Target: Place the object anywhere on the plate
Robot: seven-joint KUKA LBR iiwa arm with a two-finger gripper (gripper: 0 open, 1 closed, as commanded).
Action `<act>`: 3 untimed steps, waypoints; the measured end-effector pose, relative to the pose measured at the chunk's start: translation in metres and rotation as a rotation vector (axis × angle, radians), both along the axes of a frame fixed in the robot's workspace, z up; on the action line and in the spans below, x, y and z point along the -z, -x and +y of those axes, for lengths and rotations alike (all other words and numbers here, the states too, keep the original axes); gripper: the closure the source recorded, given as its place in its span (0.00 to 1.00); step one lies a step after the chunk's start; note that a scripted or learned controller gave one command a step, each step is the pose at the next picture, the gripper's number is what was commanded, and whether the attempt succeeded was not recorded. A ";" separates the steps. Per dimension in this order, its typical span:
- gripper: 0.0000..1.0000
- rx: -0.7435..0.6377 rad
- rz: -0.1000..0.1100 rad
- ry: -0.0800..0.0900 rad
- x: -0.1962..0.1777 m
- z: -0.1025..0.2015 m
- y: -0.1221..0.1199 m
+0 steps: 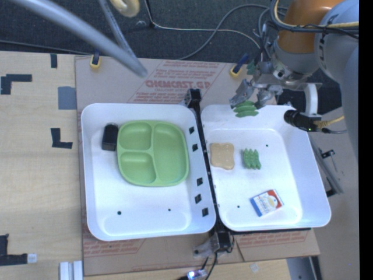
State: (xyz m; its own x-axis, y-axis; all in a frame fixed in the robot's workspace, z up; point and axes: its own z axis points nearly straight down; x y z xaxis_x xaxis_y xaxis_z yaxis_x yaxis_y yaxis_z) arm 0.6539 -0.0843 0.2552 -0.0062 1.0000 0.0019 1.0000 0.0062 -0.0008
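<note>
The table point(35, 156) carried two white bins side by side: the left bin point(99, 214) held a green plate point(154, 154) with three compartments and a small black block point(109, 137) touching the plate's left rim; the right bin point(303, 203) held a tan slab point(222, 156), a green ridged piece point(251, 158) just beside it, and a small red, white and blue packet point(266, 202) nearer the front. The arm point(315, 22) reached in from the right, and its claw point(249, 101) hung over the right bin's far rim with a green ridged object point(246, 109) at its tip. The object appeared to be pinched between the fingers, though the view was too coarse there to be sure of the grip. From the claw, the plate lay to the left and somewhat toward the front, across the divider point(201, 156) between the bins. The object's long axis ran roughly left to right, so it would likely fit any compartment. The carry, by my reading, called for a leftward sweep clear of the divider.
</note>
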 end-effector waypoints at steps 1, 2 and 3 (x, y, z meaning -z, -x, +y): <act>1.00 0.000 0.002 0.001 0.013 0.055 -0.001; 1.00 -0.001 0.000 0.001 0.015 0.117 -0.004; 1.00 0.000 0.003 0.001 0.029 0.177 -0.002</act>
State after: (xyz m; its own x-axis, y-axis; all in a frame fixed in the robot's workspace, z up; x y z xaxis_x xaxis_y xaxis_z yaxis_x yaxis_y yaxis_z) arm 0.6560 0.0932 0.2261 -0.0067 1.0000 0.0009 1.0000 0.0067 -0.0036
